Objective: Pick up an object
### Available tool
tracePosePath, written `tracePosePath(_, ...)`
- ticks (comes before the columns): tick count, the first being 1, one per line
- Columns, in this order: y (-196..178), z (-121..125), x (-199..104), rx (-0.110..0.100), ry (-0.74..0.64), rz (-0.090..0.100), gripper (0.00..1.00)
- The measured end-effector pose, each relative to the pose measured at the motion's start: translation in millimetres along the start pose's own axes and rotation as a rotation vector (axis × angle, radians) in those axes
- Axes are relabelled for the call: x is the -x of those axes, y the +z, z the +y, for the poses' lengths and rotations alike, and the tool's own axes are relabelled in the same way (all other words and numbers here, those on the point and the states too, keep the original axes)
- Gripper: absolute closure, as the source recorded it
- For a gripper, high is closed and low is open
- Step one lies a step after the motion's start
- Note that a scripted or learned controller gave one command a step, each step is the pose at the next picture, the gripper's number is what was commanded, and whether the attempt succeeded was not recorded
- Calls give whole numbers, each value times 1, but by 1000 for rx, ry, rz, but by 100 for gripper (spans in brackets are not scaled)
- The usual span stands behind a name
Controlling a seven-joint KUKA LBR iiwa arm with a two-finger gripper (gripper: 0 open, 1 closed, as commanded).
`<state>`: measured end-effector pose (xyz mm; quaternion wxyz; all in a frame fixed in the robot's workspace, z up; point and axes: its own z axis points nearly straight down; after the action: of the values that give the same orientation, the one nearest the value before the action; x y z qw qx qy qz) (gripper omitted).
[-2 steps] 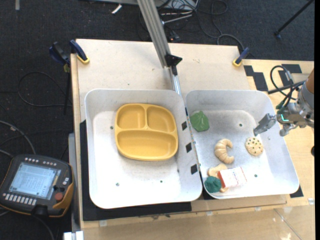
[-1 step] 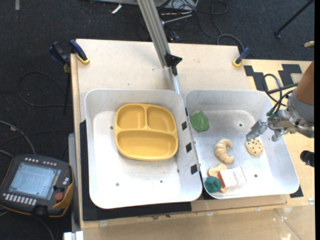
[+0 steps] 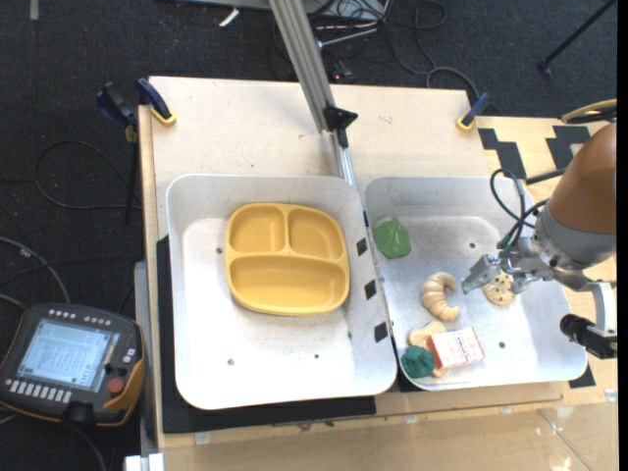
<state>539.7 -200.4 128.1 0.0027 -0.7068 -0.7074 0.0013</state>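
Below jaws (image 3: 497, 276): tan cookie (image 3: 500, 289), just right of croissant (image 3: 442, 295).

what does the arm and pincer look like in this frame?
The arm has a rounded orange band above a grey wrist section. Black cables loop beside it at the wrist. The pincer is small, grey metal, with thin fingers. No markings are legible.

KUKA arm: orange band, grey wrist, dark metal gripper.

The arm (image 3: 589, 199) shows a rounded orange-brown band above a smooth grey wrist section. Black cables loop along its left side toward the gripper (image 3: 488, 276), which looks like dark grey metal with thin angular fingers, though detail there is blurred. A black fitting projects beneath the wrist.
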Motion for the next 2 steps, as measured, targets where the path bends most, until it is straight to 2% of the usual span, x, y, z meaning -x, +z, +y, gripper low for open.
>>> tracePosePath(1, 30, 3, 1, 13, 0, -6, 0)
tracePosePath(2, 18, 4, 1, 17, 0, -6, 100)
